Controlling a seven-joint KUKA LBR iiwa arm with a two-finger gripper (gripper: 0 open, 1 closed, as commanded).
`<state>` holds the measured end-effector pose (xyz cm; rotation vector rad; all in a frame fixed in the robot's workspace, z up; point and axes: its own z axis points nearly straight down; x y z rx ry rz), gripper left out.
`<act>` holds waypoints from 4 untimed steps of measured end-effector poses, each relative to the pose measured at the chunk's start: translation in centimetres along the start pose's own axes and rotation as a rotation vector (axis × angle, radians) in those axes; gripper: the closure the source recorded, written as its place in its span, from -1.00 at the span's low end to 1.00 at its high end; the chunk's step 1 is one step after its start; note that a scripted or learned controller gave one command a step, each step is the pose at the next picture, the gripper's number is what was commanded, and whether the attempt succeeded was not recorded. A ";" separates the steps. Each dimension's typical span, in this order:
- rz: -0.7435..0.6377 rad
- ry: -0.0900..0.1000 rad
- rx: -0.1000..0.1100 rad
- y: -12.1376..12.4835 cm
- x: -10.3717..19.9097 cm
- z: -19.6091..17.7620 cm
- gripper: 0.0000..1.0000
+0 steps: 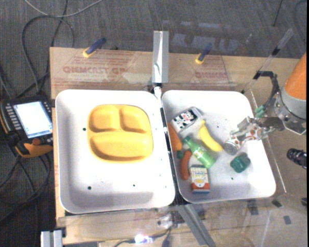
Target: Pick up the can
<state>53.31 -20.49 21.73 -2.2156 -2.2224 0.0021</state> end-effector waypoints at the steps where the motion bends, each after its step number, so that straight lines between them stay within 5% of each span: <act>1: 0.023 -0.001 0.000 7.9 -1.4 6.0 -1.00; 2: 0.086 0.015 0.000 14.1 -0.2 12.6 -1.00; 3: 0.199 -0.005 -0.002 13.6 0.9 -0.7 -1.00; 4: 0.257 -0.005 0.001 8.4 -0.7 6.3 -1.00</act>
